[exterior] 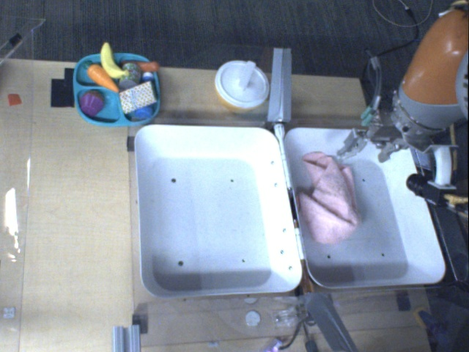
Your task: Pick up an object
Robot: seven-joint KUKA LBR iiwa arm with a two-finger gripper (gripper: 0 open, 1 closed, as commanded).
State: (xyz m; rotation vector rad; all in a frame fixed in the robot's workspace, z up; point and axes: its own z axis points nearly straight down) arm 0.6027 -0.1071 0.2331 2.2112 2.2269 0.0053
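- Camera view looks down at a slant on a wooden bench (pixel 66 218) bearing two shallow white bins side by side.
- A pink cloth (pixel 328 196), crumpled into a soft heap, lies in the right bin (pixel 410 255), toward its left wall and roughly midway between far and near edges. It is the only loose thing in either bin and so the likely thing to pick.
- A grey arm with an orange band (pixel 438 57) reaches in from the right. Its gripper (pixel 372 142) sits over the far part of the right bin, just beside the cloth's far right corner.
- Two thin metal fingers (pixel 350 145) appear spread apart, one tip close to the cloth's edge, with nothing seen between them. Whether a tip touches the fabric cannot be told.
- Judged from this, the task is not yet done: the cloth rests flat in the bin, ungrasped. What is left is to come onto the cloth, close, and lift.
- The left bin (pixel 212 211) has only small dark dots on its floor.
- Beyond the bins, on the far bench, stand a blue tray (pixel 82 112) of toy food and a white-lidded yellow tub (pixel 242 85).
- A metal divider (pixel 278 86) runs between the bins; nothing blocks the cloth, though the left wall stands close to it.
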